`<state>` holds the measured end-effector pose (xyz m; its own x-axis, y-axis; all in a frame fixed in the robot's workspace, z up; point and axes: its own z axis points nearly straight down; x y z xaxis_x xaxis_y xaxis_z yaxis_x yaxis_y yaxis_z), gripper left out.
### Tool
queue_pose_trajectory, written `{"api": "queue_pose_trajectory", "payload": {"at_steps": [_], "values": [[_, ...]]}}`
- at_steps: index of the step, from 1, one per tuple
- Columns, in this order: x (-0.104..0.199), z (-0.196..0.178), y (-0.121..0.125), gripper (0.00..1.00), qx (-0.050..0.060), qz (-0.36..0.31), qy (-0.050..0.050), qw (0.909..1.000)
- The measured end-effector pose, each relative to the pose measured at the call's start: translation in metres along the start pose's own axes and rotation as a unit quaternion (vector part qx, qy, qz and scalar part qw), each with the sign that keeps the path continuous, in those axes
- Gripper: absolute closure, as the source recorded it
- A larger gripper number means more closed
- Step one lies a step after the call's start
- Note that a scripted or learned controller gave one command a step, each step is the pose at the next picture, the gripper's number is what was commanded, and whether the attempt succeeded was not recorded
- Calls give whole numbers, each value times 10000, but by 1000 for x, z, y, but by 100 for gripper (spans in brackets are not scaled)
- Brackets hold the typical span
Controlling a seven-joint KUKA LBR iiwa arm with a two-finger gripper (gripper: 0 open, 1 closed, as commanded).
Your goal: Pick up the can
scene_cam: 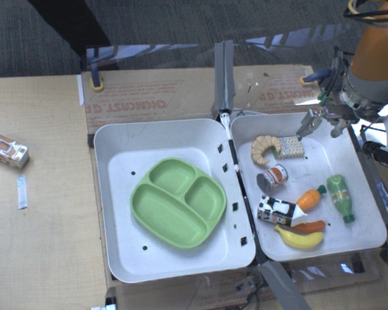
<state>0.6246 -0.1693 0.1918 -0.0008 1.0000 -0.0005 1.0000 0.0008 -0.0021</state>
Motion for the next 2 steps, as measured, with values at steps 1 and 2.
{"api": "queue_pose_trajectory", "payload": {"at_steps": [1, 2], "values": [[73, 93, 39, 0, -79, -62, -8, 9999], [18, 92, -28, 0, -70, -258, -28, 9996]]}}
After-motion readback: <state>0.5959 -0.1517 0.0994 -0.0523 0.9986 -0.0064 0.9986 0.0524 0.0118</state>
